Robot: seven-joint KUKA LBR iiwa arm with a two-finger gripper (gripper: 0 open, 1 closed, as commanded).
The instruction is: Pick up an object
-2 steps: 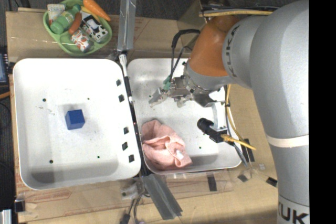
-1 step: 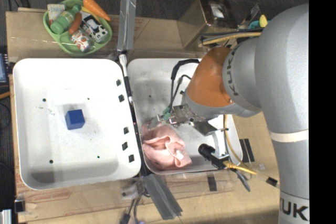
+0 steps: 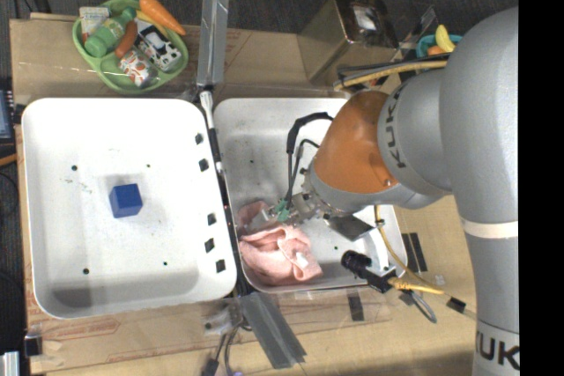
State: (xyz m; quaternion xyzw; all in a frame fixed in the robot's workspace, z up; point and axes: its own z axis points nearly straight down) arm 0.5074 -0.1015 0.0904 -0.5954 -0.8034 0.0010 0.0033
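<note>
Reaching in from the right, which bin is the arm (image 3: 423, 136) over? (Ana)

The right bin (image 3: 256, 114). The orange band (image 3: 352, 156) sits above the bin's middle, and the gripper (image 3: 291, 209) points down and to the left from it, low over the bin floor. (Ben)

What lies nearest the gripper? (Ana)

A crumpled pink cloth (image 3: 278, 253). It lies just below the gripper, toward the near rim, and one lobe comes up beside the gripper's left side. The tip is at the cloth's upper edge. I cannot tell whether they touch. (Ben)

Does it have hold of the cloth? (Ana)

I cannot tell. The wrist hides the tip, so nothing shows how wide it stands or whether cloth is caught in it. (Ben)

Anything else within reach? (Ana)

A blue cube (image 3: 126, 199), well apart from the gripper on its left. It stands alone on the floor of the left bin (image 3: 53, 277), past the wall that the two bins share. (Ben)

And beyond the bins? (Ana)

Far up and to the left of the gripper, a green bowl (image 3: 88, 59) of toy food stands on the bench, with a toy carrot (image 3: 159, 11) at its top edge. (Ben)
</note>
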